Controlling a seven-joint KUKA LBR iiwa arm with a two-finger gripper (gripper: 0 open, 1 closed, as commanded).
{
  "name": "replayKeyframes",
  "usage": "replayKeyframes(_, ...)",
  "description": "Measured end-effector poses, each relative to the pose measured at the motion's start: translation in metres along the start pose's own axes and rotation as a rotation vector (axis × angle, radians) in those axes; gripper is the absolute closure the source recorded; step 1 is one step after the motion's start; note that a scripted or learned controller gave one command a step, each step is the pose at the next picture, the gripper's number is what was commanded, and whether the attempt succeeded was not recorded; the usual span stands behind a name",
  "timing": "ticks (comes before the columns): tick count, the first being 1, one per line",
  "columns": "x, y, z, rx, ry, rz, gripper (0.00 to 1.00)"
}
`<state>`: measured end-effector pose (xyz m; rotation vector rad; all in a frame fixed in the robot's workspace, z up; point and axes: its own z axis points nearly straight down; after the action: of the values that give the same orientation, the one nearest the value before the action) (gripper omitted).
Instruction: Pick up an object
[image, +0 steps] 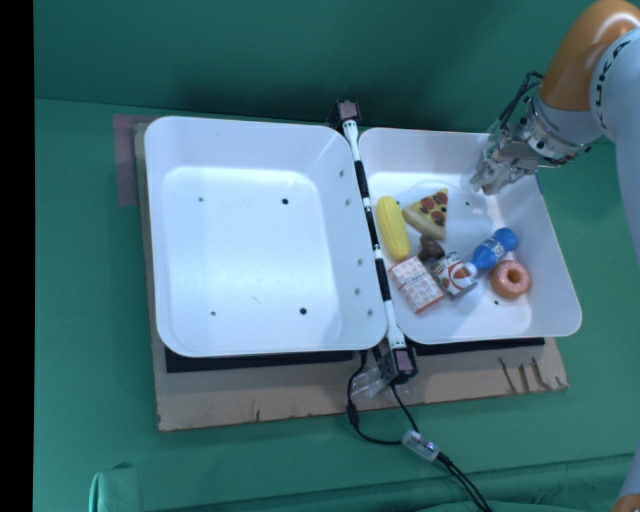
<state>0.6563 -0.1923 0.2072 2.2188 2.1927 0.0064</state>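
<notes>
Since all the toys, from corn (392, 228) to donut (510, 279), cluster in the right bin (560, 318), the gripper (487, 181) hovers above its far edge, grasping nothing, finger spread unclear.

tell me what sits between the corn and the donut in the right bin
In the camera view, between the corn and the donut lie a small brown item, a red-and-white can and a blue bottle.

Lab bench (90, 300) (green-draped, cabled bins (250, 235))
</notes>
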Motion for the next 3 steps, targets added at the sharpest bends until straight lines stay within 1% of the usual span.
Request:
replayKeyframes(1,0.065,-0.013,-0.147,0.006,0.007,-0.007,1.0)
replayKeyframes(2,0.125,0.048,-0.18,0.008,0.008,-0.007,1.0)
replayKeyframes(3,0.124,0.047,-0.18,0.009,0.007,-0.007,0.0)
